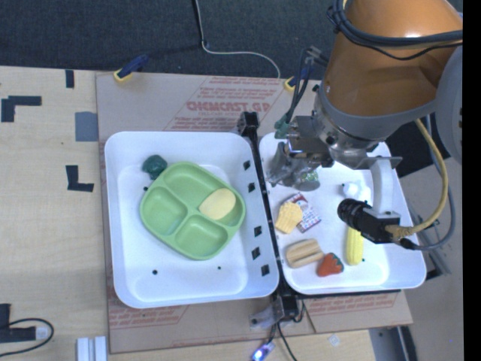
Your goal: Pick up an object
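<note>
My gripper [294,173] hangs low over the far left corner of the right bin [391,277], under the big orange wrist band. Just in front of it lie a yellow waffle-like piece [288,217] and a small patterned packet [308,216]. Nearer the front edge sit a tan bread roll [303,252], a red strawberry [330,265] and a yellow corn cob [353,245]. I see nothing held under the gripper.
The left bin [128,247] holds a green divided plate [184,213] with a pale yellow oval piece [218,204] in one compartment, and a dark green lump [155,165] beside it. A black fitting [364,219] on the arm overhangs the right bin.
</note>
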Robot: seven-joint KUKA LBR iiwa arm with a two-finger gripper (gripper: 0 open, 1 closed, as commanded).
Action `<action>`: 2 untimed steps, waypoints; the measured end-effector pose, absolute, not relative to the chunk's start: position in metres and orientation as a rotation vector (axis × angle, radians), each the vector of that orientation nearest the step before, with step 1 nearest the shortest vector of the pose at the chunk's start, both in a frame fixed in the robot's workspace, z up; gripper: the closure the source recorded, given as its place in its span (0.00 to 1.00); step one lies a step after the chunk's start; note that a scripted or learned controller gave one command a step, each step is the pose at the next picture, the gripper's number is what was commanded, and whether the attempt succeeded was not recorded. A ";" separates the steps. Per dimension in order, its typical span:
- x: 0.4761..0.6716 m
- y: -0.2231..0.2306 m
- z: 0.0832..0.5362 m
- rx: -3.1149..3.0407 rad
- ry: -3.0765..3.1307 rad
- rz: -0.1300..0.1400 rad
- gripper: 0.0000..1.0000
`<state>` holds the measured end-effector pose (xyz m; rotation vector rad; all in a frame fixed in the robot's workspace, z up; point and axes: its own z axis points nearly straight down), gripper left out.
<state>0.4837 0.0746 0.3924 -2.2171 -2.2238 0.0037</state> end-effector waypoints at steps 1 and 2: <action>0.484 0.075 0.402 -2.215 -2.224 0.006 1.00; 0.484 0.075 0.411 -2.213 -2.225 0.009 1.00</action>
